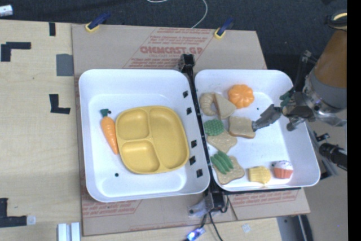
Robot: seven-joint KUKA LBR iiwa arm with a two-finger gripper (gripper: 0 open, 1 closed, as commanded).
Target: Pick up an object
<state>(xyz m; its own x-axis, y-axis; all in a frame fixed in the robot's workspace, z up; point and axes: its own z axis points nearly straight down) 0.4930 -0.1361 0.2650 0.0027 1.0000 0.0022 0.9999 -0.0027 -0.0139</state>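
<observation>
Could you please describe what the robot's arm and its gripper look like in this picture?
The arm enters from the right: a rounded orange band sits above a grey wrist section with darker, blocky fittings. The gripper is slim and dark grey to black, tapering towards its tip. No markings or labels are legible on either.

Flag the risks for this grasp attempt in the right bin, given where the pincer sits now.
1. The pincer is low beside the bread slice, which touches other toys in a tight cluster; closing here could nudge neighbours or catch two.
2. The slice lies flat, so the fingers may slide over it and come up with nothing.
3. The orange pumpkin sits close by; the arm could bump it on lifting.
</observation>
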